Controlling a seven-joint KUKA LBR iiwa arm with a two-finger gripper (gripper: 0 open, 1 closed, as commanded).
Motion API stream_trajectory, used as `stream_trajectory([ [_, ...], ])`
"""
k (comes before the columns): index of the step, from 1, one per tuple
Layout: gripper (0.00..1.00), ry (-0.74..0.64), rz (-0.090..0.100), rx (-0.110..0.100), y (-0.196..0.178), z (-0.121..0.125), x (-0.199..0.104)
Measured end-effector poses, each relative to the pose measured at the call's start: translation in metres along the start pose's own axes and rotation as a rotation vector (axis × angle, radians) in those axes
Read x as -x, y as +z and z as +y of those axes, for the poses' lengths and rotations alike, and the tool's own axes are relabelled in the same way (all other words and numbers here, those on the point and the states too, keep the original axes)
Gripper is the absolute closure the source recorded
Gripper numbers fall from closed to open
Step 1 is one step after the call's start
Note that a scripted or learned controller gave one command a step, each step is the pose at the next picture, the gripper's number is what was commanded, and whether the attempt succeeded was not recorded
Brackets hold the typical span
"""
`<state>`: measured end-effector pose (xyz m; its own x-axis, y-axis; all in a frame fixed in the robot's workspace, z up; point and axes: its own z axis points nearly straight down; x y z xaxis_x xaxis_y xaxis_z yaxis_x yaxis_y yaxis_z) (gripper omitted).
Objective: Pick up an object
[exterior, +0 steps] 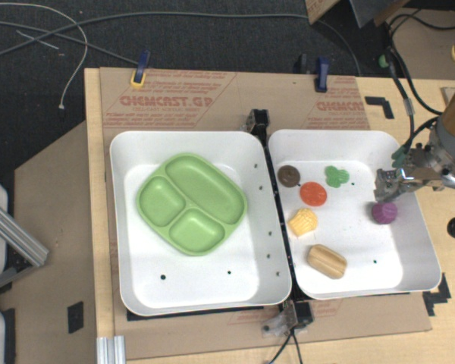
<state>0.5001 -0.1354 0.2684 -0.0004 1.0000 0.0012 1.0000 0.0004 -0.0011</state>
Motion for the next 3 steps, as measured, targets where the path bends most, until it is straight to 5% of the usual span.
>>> stream_trajectory([
  [1, 0.0, 0.0, 0.0, 0.0, 0.0, 0.0, 0.0],
  [3, 0.0, 0.002, 0.002, -0.007, 0.116, -0.009, 0.008],
])
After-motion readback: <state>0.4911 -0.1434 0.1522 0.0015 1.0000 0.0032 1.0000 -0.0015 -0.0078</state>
